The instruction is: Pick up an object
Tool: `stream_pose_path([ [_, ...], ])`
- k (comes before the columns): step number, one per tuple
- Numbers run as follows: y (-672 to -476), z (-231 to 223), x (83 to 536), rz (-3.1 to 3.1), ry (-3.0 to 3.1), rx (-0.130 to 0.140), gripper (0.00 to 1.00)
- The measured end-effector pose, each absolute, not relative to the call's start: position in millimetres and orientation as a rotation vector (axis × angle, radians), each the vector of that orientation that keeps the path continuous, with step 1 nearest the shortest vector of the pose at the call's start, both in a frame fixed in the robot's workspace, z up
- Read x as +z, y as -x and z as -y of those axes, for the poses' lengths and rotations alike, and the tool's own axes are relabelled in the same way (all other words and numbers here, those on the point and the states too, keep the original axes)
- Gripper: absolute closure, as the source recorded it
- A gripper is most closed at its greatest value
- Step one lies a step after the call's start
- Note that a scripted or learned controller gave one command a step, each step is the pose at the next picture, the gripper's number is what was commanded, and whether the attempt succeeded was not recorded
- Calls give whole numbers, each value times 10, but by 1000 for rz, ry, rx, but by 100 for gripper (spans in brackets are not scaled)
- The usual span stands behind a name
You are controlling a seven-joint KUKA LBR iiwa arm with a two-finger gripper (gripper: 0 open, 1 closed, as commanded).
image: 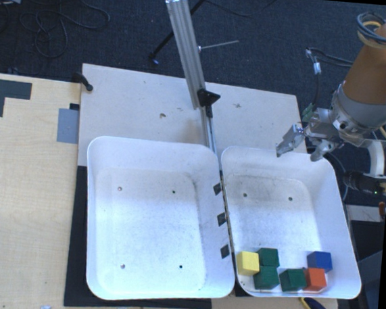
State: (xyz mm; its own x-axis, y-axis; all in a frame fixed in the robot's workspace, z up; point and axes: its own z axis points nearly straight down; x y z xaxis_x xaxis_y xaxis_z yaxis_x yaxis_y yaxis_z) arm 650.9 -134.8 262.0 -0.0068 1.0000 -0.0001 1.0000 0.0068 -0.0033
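The gripper [304,145] hangs over the right white plastic bin's [344,219] far edge, fingers spread wide — best descend squarely on the yellow cube [248,262], which sits slightly apart from the cluster at the near edge.

A metal rail [189,55] leans over the pale surface [20,188]; cables [43,17] lie on dark carpet [272,36].

I see two white bins: the left bin [149,221] is faintly speckled with dark dots, and the right bin [277,199] is smudged grey. In the right one sit a yellow block [248,262], three dark green blocks [269,257], a blue block [320,260] and an orange block [315,278]. My arm [374,73] shows an orange band over grey; the worktop [20,188] is pale wood with grey patches
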Motion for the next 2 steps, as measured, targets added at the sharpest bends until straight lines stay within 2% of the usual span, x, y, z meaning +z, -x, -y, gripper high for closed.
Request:
stream_pose_path([
  [1, -6619, 1072, 1858, 2218, 2213, 7, 0],
  [2, -6679, 1095, 1651, 2222, 2216, 6, 0],
])
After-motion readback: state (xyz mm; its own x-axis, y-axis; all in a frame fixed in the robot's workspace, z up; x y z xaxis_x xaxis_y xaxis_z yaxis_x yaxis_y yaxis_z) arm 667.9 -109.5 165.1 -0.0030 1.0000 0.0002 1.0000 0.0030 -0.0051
